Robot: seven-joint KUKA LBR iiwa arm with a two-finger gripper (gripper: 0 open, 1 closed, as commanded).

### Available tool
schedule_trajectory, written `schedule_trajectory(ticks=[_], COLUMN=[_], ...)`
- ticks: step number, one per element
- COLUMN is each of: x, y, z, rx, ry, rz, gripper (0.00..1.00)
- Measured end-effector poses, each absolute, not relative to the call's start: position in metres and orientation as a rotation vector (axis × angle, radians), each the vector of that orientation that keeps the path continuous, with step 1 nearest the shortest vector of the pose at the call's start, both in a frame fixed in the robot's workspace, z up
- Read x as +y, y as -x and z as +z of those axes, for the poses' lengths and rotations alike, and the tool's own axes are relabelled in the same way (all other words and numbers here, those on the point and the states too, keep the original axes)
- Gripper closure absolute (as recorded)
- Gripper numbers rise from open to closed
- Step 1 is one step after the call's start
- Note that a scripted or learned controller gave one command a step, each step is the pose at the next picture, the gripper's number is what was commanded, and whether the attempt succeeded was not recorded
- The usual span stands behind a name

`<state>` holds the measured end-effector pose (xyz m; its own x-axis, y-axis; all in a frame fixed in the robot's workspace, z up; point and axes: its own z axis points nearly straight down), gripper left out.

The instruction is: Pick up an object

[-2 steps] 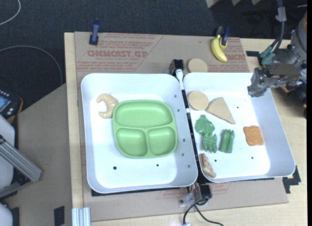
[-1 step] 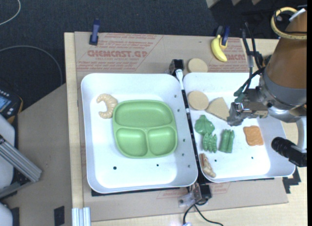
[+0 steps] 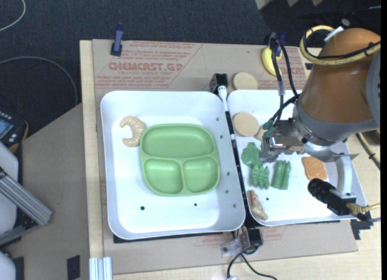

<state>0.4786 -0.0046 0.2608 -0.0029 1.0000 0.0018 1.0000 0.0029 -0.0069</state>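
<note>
Two green toys (image 3: 270, 173) lie under the end effector (image 3: 273, 147); its grip state cannot be told.

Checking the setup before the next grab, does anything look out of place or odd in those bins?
One thing: a round tan disc lies on the bench just behind the right bin, outside both bins. Otherwise the green divided plate sits flat in the left bin beside a croissant; nothing spilled.

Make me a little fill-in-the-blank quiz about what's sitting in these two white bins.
The green plate lies in the ____ bin.
The plate has ____ compartments.
The croissant lies ____ the plate, on the bin floor.
The gripper hovers over the ____ bin.

Missing words: left; three; beside; right
</note>
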Motion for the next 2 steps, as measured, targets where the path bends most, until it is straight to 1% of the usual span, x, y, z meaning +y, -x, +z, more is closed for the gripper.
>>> schedule_trajectory(ticks=[1,2], x=[0.037,0.047], y=[-0.479,-0.481], z=[0.272,0.407], rx=[-2.226,-2.233], ry=[2.217,2.225], rz=[-0.004,-0.024], gripper=[1.0,1.0])
